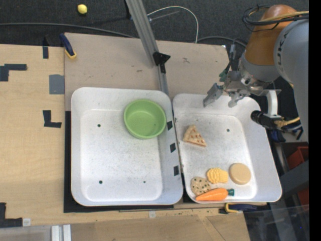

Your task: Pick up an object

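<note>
The gripper [221,98] hangs over the far rim of the right bin [261,149], at about twelve o'clock of that bin, with its two fingers spread apart and nothing between them. No object is in hand yet, so the pick is still to be made. The candidates sit well away from it: a wedge-shaped slice [194,136] lies alone near the bin's nine o'clock side, and a cluster crowds the six o'clock edge, namely a yellow corn piece [217,175], a round tan biscuit [240,173], a speckled cookie [200,185] and an orange carrot [214,195]. A green bowl [145,118] rests in the left bin [95,154] at roughly one o'clock. The main risk, as I judge it, lies in that cluster: the pieces touch or nearly touch, so a descending finger could land on a neighbour, push the target aside or pinch two at once. The carrot lies hard against the bin wall, leaving little room for a finger on that side. The slice is low and flat, so the fingers may close above it or skid off its sloped edges. The bowl's thin rim needs one finger inside, or it slips.
</note>
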Tool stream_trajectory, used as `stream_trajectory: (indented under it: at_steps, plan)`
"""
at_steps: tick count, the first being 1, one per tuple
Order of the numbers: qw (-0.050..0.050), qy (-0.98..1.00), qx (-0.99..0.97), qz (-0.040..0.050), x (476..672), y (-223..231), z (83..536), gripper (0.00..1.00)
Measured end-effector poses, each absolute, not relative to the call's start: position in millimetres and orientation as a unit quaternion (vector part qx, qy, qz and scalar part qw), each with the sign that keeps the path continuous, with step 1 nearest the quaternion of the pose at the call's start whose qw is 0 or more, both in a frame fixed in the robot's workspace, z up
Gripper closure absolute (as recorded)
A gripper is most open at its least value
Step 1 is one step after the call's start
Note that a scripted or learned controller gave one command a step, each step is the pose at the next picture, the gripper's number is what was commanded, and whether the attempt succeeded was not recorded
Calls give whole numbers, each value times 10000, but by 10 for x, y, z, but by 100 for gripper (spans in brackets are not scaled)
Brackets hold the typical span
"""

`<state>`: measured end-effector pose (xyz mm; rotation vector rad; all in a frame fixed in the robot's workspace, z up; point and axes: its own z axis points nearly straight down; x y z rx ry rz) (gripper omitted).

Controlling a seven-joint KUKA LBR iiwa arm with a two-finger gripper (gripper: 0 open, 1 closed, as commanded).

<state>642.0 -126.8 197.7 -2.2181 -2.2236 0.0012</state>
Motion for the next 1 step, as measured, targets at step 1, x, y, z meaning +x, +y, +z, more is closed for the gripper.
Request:
stream_trajectory:
  at_steps: [1]
  plan:
    - [4, -7081, -7061, 5, 6420, -1268, 1977, 0]
